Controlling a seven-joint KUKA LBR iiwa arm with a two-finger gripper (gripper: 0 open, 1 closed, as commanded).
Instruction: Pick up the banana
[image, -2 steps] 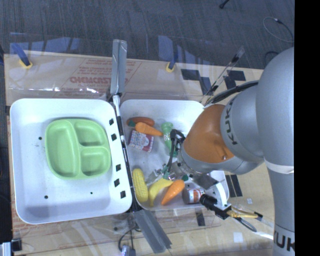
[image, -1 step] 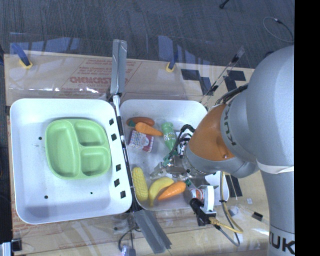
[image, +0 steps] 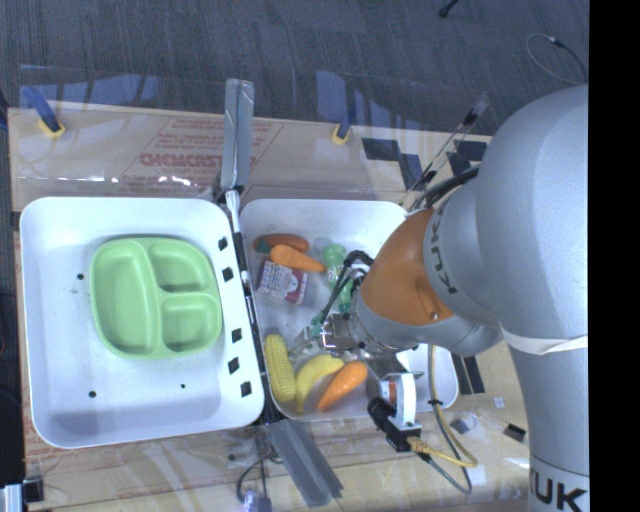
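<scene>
Right bin (image: 300, 215), near its front wall: the banana (image: 316, 374) lies among other toy food. Corn (image: 279, 368) sits just to its left, touching or nearly so; a carrot (image: 343, 383) rests against its right side and partly over it. A second carrot (image: 297, 260), a red item (image: 284, 241), something green (image: 333, 254) and a small packet (image: 283, 283) lie further back in the same bin. Left bin (image: 50, 330) carries a green tray (image: 156, 296) with compartments.

Arm (image: 520, 230) reaches in from the right, orange band (image: 400, 280) over the middle of the right bin. Gripper (image: 330, 335) is low, just above and behind the banana. Its fingers are masked by the wrist and cabling, so I cannot tell whether they are spread or pressed together, nor whether they touch the fruit.

Progress, as judged: approach appears made; no grasp confirmed. The banana seems to rest on the bin floor, nothing shows it lifted. Left to do: secure the pinch, raise it clear of the corn and carrot.

Orientation: only part of the banana shows. Its long axis looks to run roughly left to right with a slight tilt, the curve bowing upward in view. Which end is the stem I cannot tell; the right end is hidden by the carrot.
</scene>
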